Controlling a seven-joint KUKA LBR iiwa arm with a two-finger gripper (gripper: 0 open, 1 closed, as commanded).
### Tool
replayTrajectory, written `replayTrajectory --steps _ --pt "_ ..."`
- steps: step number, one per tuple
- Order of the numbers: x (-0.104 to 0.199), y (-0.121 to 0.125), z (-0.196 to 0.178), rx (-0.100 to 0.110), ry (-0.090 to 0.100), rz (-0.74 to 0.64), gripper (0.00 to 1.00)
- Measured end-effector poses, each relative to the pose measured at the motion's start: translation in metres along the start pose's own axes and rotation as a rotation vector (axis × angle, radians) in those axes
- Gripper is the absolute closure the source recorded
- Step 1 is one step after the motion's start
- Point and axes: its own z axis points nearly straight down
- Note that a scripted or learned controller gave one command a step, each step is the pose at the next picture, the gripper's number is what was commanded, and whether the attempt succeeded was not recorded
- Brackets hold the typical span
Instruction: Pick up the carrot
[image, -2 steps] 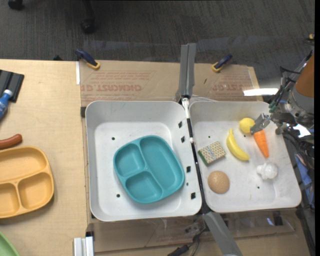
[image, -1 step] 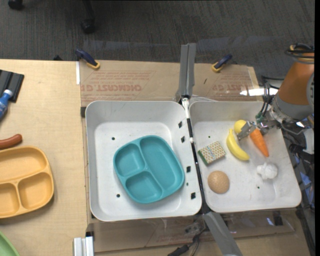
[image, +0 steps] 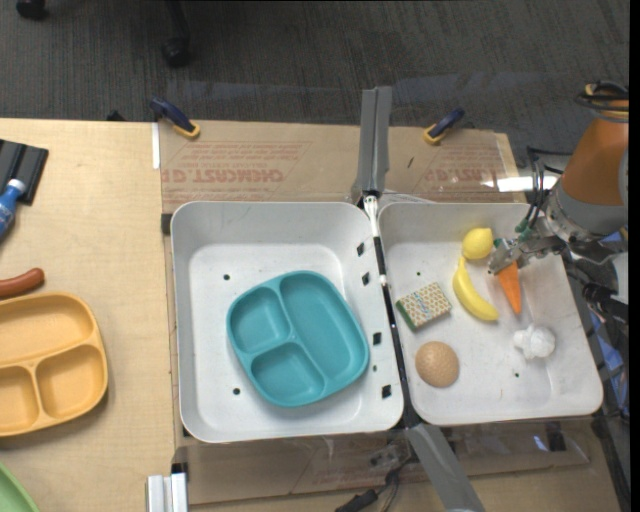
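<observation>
We are looking down on two shallow white plastic bins side by side, and the action is in the right bin (image: 575, 400). The grey arm with its orange band (image: 597, 160) reaches in from the right, and its two-finger gripper (image: 512, 258) sits low over the far right part of that bin. Right at its tip we see the small orange tapered carrot (image: 511, 288), its thick end up against the fingers and its point aimed toward the near edge. Whether the gripper is spread, pressed together or pinching the carrot, we cannot tell from here; the metalwork is too small and cluttered.

Just left of the carrot lies the curved yellow banana (image: 473, 293), and above that, near the gripper, the round yellow lemon (image: 478, 243). A small speckled rectangular sponge block (image: 424, 305) lies toward the bin's left wall, with a tan egg-shaped ball (image: 437, 364) in front of it. A crumpled white lump (image: 535, 343) lies below the carrot.

In the left bin (image: 200, 260) we have a teal three-compartment plate (image: 296, 337), tilted in the middle. Out on the wooden bench at far left lies an orange divided tray (image: 45, 365).
</observation>
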Motion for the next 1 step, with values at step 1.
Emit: replayTrajectory --steps 1 --pt "0.0631 -0.0021 -0.0878 0.001 -0.001 -0.183 1.0"
